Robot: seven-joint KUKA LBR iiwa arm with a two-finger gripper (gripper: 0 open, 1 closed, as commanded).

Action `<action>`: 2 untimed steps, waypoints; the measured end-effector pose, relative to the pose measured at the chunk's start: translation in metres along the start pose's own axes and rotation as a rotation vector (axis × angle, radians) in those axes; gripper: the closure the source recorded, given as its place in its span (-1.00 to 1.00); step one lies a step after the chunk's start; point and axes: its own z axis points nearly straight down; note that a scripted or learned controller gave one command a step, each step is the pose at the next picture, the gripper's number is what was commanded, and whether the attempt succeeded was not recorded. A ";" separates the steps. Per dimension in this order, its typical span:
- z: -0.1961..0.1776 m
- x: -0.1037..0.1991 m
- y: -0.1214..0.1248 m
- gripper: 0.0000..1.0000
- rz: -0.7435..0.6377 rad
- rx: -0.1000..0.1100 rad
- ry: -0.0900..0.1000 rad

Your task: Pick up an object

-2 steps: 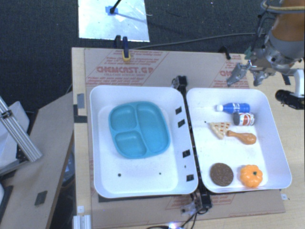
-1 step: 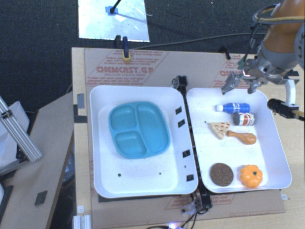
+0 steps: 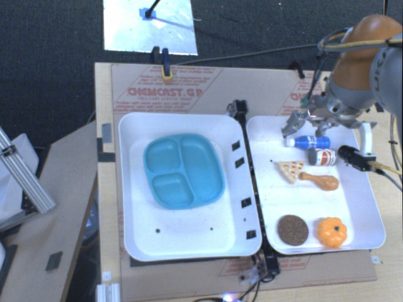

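My gripper [image 3: 306,129] hangs over the back of the right bin [image 3: 368,197], with its two grey fingers spread open. Nothing sits between them. Just in front of the fingertips lies a blue bottle [image 3: 312,142] on its side, its white cap pointing left. A small red and white can [image 3: 323,157] lies right beside it, toward the front. Further forward are a pizza slice [image 3: 291,170], a brown drumstick [image 3: 321,181], a round brown cookie [image 3: 293,229] and an orange pumpkin [image 3: 332,231].
The left bin [image 3: 135,231] holds a blue divided plate [image 3: 184,170]. A black divider with clips [image 3: 247,175] runs between the two bins. A blue and yellow clamp [image 3: 165,63] stands at the bench's back edge.
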 end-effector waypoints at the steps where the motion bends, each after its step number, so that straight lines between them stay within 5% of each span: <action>1: 0.047 0.009 0.004 -1.00 -0.003 -0.002 0.000; 2: 0.033 0.008 0.005 1.00 -0.004 -0.007 -0.001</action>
